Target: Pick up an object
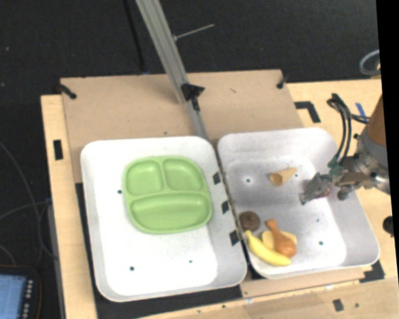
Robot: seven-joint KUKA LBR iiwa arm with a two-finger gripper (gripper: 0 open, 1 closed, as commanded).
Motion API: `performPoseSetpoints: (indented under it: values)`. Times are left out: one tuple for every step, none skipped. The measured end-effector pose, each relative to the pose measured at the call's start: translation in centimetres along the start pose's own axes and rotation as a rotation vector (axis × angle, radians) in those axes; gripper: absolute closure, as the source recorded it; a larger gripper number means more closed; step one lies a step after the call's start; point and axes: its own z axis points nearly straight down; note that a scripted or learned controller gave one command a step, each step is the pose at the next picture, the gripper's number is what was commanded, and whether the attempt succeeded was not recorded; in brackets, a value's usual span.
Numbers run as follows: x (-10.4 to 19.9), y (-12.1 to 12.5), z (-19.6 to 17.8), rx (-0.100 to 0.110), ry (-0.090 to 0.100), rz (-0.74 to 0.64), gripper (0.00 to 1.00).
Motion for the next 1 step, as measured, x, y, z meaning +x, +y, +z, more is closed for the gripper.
performPoseSetpoints:
  values:
    - [-0.02,0.00,-0.01,0.000,0.000,0.001,0.00]
